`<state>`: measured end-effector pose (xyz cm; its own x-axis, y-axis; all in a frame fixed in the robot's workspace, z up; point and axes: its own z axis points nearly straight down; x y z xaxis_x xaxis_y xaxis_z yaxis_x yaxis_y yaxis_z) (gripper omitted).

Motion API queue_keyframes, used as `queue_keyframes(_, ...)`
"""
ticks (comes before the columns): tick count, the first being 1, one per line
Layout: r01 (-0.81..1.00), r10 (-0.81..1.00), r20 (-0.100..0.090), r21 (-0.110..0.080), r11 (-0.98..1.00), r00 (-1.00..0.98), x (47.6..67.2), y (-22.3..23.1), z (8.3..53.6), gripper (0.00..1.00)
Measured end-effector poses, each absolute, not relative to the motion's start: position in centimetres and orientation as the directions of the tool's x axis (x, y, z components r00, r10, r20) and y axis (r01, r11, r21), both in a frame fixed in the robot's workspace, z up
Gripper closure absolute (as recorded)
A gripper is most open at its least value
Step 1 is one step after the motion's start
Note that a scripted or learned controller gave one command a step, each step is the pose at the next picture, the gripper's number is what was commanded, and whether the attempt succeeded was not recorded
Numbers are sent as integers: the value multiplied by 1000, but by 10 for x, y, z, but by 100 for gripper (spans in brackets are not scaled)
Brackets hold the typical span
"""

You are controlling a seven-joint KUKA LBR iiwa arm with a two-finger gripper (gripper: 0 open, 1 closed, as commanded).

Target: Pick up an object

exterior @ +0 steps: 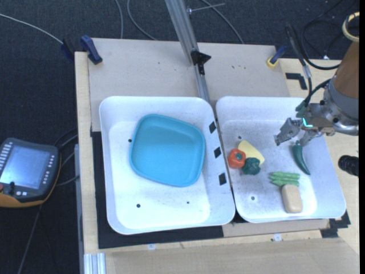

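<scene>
Grey claw (pixel 292 131), fingers apart and gripping nothing, hangs over the right bin (pixel 256 110), just above a green pepper (pixel 300 157) by the bin's right edge. Open floor lies leftward, before a tomato (pixel 236 158), broccoli (pixel 251 166) and yellow piece (pixel 251 150).

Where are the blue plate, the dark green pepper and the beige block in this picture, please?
blue plate (pixel 168 149): camera view, on the middle of its flat face.
dark green pepper (pixel 300 158): camera view, on the middle of its curved body.
beige block (pixel 292 198): camera view, on the centre of its top.
</scene>
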<state>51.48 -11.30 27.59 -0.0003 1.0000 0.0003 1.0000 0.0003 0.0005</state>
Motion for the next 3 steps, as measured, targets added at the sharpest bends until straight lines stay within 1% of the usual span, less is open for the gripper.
queue_keyframes(1,1000,1000,0,0,0,0,515,-113,276,0)
queue_keyframes(2,1000,1000,0,-3,0,0,521,-111,232,0)
queue_keyframes(3,1000,1000,1,-5,1,0,522,-107,170,0)
